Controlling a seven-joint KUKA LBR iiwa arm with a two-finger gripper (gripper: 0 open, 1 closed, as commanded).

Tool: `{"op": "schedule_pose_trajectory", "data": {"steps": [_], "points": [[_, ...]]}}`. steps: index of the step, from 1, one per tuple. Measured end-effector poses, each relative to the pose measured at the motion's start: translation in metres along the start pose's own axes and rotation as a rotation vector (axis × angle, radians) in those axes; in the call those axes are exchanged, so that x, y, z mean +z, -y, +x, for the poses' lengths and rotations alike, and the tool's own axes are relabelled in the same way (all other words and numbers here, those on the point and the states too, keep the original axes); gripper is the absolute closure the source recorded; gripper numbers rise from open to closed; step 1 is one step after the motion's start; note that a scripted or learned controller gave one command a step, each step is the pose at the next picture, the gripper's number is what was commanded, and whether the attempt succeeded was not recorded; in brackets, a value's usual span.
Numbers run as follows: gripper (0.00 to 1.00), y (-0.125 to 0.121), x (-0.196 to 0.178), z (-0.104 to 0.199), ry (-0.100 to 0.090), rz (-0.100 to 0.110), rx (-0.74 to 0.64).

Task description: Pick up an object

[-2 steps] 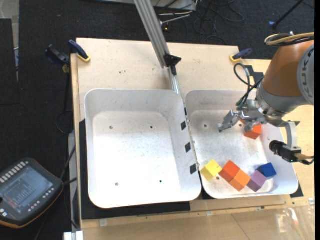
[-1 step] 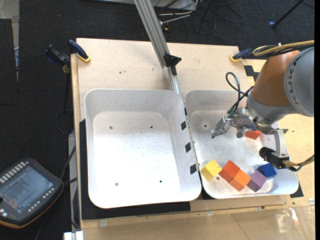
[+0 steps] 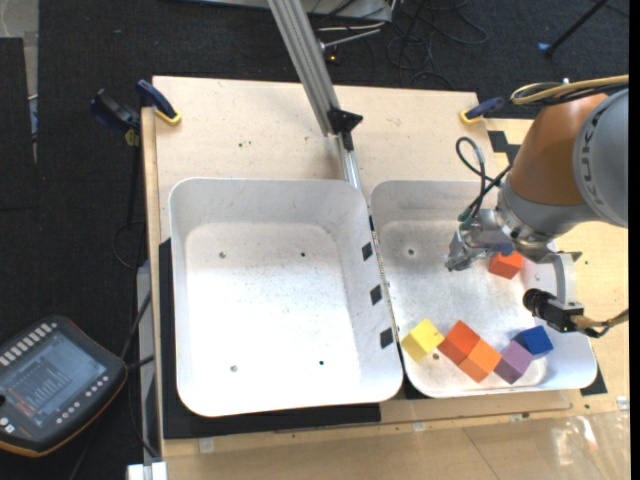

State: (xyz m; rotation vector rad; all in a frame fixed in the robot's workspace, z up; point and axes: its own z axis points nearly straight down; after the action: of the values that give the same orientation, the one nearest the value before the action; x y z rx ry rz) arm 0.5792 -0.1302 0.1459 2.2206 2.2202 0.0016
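We see an orange-red block [image 3: 505, 264] lying in the right bin [image 3: 420, 213], just beside the gripper [image 3: 462, 255], outside its jaws. Whether those jaws stand apart or together, we cannot tell. Below them, well apart, sit yellow [image 3: 422, 338], orange [image 3: 470, 349], purple [image 3: 513, 361] and blue [image 3: 536, 340] blocks.

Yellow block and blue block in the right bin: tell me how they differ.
The yellow block sits at the left end of the cluster near the bin's divider; the blue block sits at the right end, below the arm. Yellow looks slightly larger. Both are small cubes lying free in the right bin.
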Motion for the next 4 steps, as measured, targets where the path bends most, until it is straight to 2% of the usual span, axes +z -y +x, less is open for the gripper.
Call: {"op": "schedule_pose_trajectory", "data": {"steps": [2,3,4], "points": [[1.0,-0.008,-0.126,-0.008,0.002,-0.006,-0.003],[1.0,-0.009,-0.15,-0.008,0.001,-0.003,-0.003],[1.0,0.01,-0.133,0.047,-0.002,0.004,-0.007]]}}
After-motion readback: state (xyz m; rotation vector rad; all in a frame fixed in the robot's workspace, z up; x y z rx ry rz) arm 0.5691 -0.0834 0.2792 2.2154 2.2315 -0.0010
